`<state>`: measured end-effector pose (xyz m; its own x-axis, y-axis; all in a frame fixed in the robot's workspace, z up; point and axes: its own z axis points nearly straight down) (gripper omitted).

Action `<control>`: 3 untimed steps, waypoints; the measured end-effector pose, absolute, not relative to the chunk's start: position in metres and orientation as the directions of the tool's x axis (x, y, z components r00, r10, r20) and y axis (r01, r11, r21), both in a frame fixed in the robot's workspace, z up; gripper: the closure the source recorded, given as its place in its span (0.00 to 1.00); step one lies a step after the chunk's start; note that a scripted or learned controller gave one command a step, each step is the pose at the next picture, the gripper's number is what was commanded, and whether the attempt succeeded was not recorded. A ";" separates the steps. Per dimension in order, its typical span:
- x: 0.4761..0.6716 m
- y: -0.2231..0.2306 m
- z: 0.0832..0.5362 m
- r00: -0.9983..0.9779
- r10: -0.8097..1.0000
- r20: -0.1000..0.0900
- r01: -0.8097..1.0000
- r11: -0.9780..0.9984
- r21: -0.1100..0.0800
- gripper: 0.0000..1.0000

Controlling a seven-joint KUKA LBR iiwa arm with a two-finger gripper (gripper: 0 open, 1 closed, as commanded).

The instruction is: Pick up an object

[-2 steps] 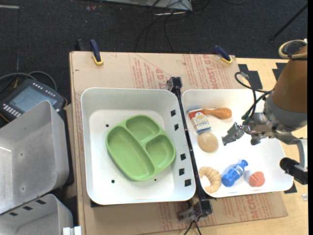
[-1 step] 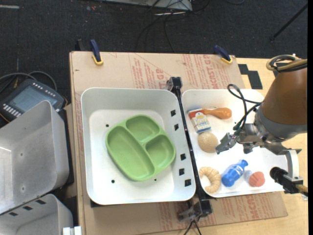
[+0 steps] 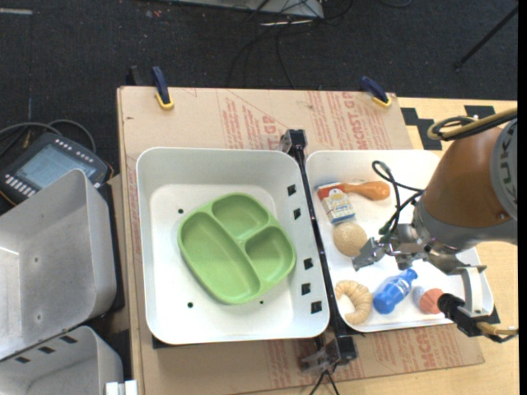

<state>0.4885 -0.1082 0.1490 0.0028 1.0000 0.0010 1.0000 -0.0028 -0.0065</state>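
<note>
The arm [image 3: 473,189] covers much of the right bin [image 3: 387,159] — its far corner and wall are hidden. The gripper's [image 3: 380,252] fingers are too small and dark to read. The grey box [image 3: 41,262] runs off the left edge.

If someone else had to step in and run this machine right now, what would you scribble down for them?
Gripper: hangs over the right bin, beside the beige ball; nothing visible between its fingers, opening unclear.
Right bin holds: beige ball, blue bottle, curled shrimp-like toy, drumstick toy, small carton, orange-red piece.
Left bin holds the green divided plate.
Done: nothing lifted.
Left: grasp any one object and raise it.
</note>
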 end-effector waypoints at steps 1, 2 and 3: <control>0.487 -0.108 0.095 0.003 1.000 0.001 1.000 -0.003 -0.005 0.00; 0.489 -0.108 0.108 0.005 1.000 0.001 1.000 -0.005 -0.001 1.00; 0.489 -0.109 0.150 -0.002 1.000 -0.001 1.000 0.002 0.003 1.00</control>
